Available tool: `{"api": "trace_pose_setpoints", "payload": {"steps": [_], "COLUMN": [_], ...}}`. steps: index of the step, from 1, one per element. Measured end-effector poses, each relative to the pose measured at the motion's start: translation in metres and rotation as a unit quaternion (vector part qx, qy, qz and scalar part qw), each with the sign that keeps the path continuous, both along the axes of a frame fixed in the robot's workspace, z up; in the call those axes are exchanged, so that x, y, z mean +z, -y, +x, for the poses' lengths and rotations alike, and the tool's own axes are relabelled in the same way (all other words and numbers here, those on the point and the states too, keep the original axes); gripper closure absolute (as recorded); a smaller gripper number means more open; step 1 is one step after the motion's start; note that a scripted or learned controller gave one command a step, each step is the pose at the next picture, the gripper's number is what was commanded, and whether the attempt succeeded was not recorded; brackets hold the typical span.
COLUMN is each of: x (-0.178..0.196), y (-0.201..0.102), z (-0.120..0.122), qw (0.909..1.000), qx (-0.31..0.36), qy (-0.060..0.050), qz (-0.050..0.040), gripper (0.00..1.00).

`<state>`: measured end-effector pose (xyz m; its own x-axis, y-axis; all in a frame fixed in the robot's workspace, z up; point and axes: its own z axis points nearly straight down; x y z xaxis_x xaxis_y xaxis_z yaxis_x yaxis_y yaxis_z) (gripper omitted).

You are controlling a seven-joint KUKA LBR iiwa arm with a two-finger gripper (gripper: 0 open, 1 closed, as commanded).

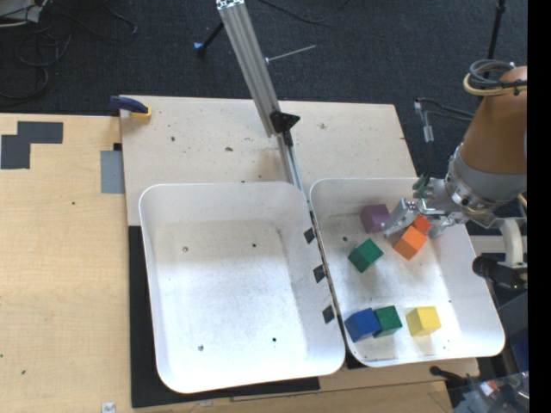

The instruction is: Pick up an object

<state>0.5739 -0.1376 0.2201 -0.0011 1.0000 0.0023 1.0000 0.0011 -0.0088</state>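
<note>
From above, the robot's hand (413,224) reaches into the right white bin (482,317), clamped on an orange block (411,242) lifted near the bin's upper right. A purple block (374,217) sits just beside it. Green (366,255), blue (362,323), dark green (388,319) and yellow (423,320) blocks lie below.

Arm (492,149) reaches in from right, wrist angled down-left, gripper (411,222) low, fingers unclear.

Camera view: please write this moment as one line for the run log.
arm: over right bin | gripper: at orange block, beside purple block | grasp: cannot tell | left bin: no blocks
</note>
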Motion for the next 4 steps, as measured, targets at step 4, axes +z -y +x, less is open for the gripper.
{"api": "trace_pose_setpoints", "payload": {"steps": [4], "x": [-0.099], "y": [0.001], "z": [0.012], "qw": [0.9999], "qx": [-0.002], "qy": [0.014], "qz": [-0.0028], "gripper": [0.0]}}
